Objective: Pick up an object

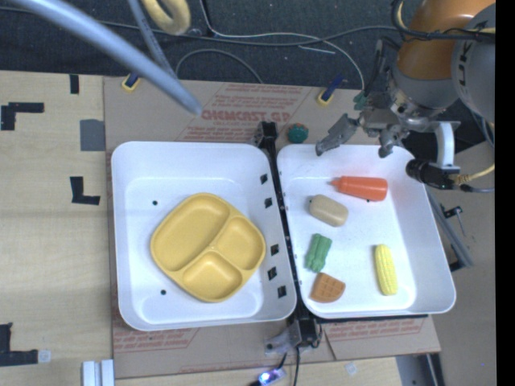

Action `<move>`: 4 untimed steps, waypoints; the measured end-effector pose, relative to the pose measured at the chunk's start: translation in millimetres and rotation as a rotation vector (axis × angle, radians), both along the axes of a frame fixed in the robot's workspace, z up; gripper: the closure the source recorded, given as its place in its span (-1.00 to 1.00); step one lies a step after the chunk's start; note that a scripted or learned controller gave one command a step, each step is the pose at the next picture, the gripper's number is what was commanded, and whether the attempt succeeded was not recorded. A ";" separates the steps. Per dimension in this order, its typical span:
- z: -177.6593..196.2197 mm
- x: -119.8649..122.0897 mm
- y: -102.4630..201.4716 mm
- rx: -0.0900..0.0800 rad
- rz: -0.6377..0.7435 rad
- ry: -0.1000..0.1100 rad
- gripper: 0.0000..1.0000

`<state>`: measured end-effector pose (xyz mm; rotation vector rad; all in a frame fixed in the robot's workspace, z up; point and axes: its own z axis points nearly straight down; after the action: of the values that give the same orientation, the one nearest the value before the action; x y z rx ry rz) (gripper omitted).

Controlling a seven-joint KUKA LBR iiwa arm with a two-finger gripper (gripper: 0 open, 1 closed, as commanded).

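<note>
hovering open, empty end effector (360, 137) above carrot (361, 186) in right bin (426, 252).

2 white bins (129, 215); 1 yellow tray (208, 248); 5 toy foods (360, 186).

Yellow tray (208, 248), orange carrot (361, 186)

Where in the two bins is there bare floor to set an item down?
Left bin: only corners around the yellow divided plate. Right bin: a free strip between the corn cob and green vegetable; crowded near carrot and potato.
</note>
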<state>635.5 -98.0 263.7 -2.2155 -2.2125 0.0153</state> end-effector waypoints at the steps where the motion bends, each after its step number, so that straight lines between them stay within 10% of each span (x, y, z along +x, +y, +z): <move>1: 7.7 2.0 0.2 -0.001 0.003 -0.013 -1.00; 4: -160.0 -14.5 -8.5 -0.002 0.002 -0.007 -1.00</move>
<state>621.0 -106.5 103.7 -2.2182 -2.2188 0.0090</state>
